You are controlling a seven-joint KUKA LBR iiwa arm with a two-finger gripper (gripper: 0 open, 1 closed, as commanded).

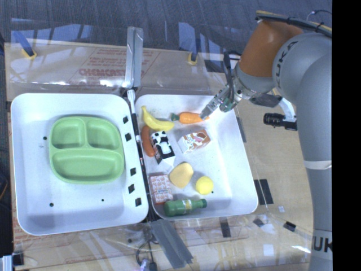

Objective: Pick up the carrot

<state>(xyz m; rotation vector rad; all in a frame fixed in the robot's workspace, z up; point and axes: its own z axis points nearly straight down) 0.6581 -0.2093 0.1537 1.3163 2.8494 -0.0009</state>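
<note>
We are at the approach and grasp step. Our gripper point(207, 113) sits at the right end of the carrot point(190, 117), which lies near the far wall of the right bin point(246, 174), its green top pointing left toward the banana point(153, 121). The fingertips look to be touching or just beside the carrot's thick end, but we cannot tell how far apart they are, nor whether the carrot is between them, so we do not count it as held.

As we judge it, the next move calls for the fingers to straddle the carrot across its width and close firmly before any lift. The carrot is smooth and round, so a pinch at the very end could let it roll or squirt away toward the banana.

Close by, a small printed carton point(194, 140) lies just in front of the carrot, and the bin's far wall is just behind it; both leave little room for the fingers. Farther off in the same bin we see a sausage point(146, 141), a black and white toy point(162, 144), a yellow block point(181, 175), a lemon point(204, 184) and a green bottle point(185, 205). The green tray point(87, 150) rests in the left bin point(28, 208), well apart from the work.
</note>
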